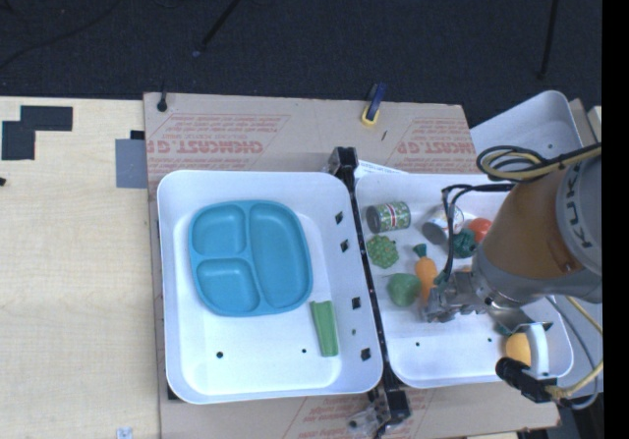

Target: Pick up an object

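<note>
My gripper [444, 305] hung low in the right bin [432, 368], just right of the orange carrot [426, 270] and the green toy [403, 289]; both lay beside it, not in it. A small can [389, 217] lay farther up the bin, well apart.

arm [536, 236]: reaches in from right, bent downward | gripper [444, 307]: low, wrist pointing left
</note>
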Motion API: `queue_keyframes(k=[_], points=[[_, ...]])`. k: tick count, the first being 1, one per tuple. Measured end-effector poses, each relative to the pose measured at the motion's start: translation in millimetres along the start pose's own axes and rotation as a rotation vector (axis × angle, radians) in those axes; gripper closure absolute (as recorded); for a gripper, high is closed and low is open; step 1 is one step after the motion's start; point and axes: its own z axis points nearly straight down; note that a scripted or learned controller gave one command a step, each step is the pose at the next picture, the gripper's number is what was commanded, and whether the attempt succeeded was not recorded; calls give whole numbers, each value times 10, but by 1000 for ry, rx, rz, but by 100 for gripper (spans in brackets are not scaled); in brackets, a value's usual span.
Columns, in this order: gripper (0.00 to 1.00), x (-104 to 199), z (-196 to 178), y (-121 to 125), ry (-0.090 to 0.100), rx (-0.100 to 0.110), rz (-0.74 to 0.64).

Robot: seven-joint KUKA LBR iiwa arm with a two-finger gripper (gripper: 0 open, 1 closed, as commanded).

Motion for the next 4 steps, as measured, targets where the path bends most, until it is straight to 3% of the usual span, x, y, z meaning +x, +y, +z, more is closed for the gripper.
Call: queue_keyframes(k=[1, 3, 4], points=[[100, 41, -591, 73, -2, -7, -9], [100, 24, -1311, 22, -2, -4, -9], [100, 505, -1203, 24, 0, 0, -11]])
